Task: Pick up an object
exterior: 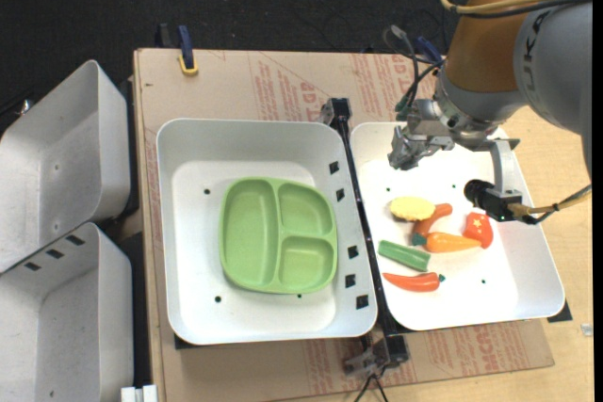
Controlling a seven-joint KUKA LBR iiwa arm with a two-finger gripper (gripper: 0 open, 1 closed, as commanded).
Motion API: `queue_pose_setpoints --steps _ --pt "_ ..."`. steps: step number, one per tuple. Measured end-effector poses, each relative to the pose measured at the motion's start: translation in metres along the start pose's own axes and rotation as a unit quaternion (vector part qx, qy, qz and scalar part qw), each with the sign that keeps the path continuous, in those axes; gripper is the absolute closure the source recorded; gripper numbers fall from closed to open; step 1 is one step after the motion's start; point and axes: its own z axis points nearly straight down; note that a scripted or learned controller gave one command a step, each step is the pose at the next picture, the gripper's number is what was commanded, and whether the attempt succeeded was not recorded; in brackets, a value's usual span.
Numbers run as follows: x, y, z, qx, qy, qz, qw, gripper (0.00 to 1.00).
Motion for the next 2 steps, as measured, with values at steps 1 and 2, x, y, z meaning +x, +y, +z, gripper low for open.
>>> queue_pose_setpoints --steps 1,2 --pt "0.055 -0.024 -0.008 0.001 0.000 -0.001 1.0000 1.00" --pt "0.097 -0.039 0.002 0.002 0.000 0.000 1.0000 1.00"
